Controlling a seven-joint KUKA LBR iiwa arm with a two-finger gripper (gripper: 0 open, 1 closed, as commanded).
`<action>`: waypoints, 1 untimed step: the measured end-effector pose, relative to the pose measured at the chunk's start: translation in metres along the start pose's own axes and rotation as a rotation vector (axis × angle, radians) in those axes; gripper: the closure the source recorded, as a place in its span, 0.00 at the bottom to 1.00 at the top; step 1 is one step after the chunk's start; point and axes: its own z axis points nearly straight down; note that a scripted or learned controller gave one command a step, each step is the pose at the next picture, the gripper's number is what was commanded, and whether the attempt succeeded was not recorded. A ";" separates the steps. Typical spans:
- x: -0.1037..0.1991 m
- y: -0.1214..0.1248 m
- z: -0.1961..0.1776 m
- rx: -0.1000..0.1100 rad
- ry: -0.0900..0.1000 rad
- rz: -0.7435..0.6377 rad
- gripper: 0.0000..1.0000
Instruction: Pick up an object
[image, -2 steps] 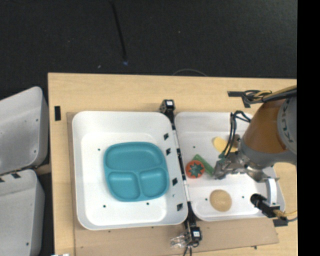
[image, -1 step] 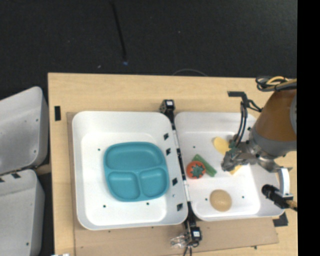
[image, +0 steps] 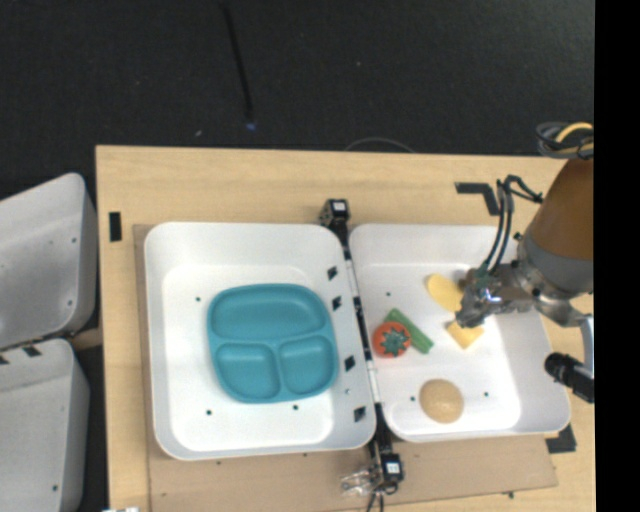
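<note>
Wooden bench (image: 120, 300) carries 2 white bins side by side. Left bin (image: 170, 400) holds 1 teal divided plate (image: 271, 340) with 3 compartments. Right bin (image: 500, 400) holds 4 items: a yellow oval piece (image: 441, 289) near the back, a yellow wedge (image: 465, 335) just beside it, a red-and-green toy vegetable (image: 396, 337) near the divider, and a tan round lump (image: 441, 400) toward the front. The claw (image: 478, 303) hangs over the right bin, directly above or touching the yellow wedge and the oval piece; contact cannot be resolved at this resolution, and cannot tell whether it is spread or pressed together. Nothing is visibly pinched. Judgement: the yellow wedge is the likely target. It looks like a light, rigid plastic toy with smooth faces, so probably slippery; best gripped across its 2 flat sides, low, so it does not squirt out. Not fragile. The neighbouring oval piece may get nudged. No brands, labels or legible writing seen anywhere.
</note>
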 end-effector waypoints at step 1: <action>-0.001 0.001 -0.015 0.004 0.001 -0.001 1.00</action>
